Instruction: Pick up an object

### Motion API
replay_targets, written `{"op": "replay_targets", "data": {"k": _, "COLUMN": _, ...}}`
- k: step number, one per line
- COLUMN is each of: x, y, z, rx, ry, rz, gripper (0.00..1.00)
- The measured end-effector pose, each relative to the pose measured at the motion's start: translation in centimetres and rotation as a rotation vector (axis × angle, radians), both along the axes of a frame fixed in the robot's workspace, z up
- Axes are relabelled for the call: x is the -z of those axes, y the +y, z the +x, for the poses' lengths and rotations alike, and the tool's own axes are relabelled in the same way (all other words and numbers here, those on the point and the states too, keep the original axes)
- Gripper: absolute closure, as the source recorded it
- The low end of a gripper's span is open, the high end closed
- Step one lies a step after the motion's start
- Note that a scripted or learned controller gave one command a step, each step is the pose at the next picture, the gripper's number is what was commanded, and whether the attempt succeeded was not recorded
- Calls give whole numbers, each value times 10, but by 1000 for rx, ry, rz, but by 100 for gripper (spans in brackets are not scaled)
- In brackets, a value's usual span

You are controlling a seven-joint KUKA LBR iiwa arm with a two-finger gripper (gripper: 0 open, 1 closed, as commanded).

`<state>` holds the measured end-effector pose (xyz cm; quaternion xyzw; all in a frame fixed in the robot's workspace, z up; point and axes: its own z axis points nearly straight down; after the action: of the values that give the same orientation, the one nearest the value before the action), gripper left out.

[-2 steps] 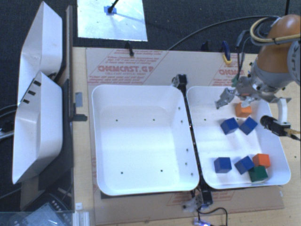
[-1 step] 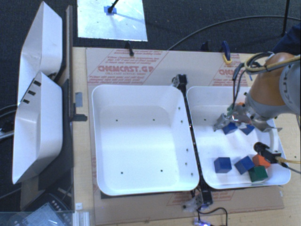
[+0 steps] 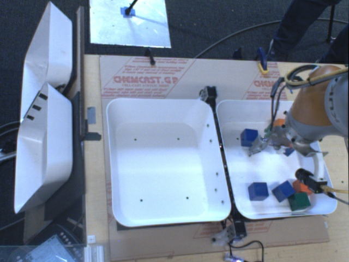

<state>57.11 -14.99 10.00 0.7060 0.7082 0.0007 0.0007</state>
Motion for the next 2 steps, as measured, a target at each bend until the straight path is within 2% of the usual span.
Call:
{"op": "replay_targets", "data": {"k": 1, "x": 14, "y": 50, "z": 75, "rx": 0, "ry": 2, "rz": 1, "gripper": 0}}
{"op": "replay_targets", "data": {"k": 2, "x": 13, "y": 59, "z": 37, "rx": 3, "ry": 1, "rz": 0, "gripper": 0}}
